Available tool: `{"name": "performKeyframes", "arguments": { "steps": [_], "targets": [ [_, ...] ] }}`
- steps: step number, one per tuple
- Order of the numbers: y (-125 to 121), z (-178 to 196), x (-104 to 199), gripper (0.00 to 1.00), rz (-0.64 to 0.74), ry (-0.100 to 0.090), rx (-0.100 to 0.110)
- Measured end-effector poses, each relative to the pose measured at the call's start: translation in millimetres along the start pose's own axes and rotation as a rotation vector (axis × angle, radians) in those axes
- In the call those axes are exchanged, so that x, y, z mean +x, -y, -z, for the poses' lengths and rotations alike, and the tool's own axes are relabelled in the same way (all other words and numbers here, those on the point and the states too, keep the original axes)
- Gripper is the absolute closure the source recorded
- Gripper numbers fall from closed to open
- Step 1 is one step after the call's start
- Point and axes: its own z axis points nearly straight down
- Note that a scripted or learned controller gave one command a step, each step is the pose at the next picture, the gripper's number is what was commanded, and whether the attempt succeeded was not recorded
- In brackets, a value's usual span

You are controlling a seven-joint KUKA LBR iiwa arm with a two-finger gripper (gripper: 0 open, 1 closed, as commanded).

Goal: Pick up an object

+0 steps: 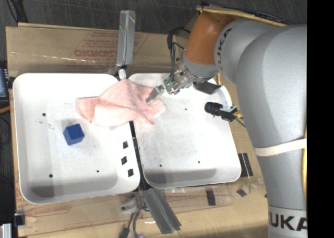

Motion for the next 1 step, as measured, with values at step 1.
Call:
{"name": "performKeyframes", "arguments": {
  "steps": [1],
  "targets": [
    [-2.0,-35.1,1.0,0.00,0.057,0.001,-0.002]
  ]
}}
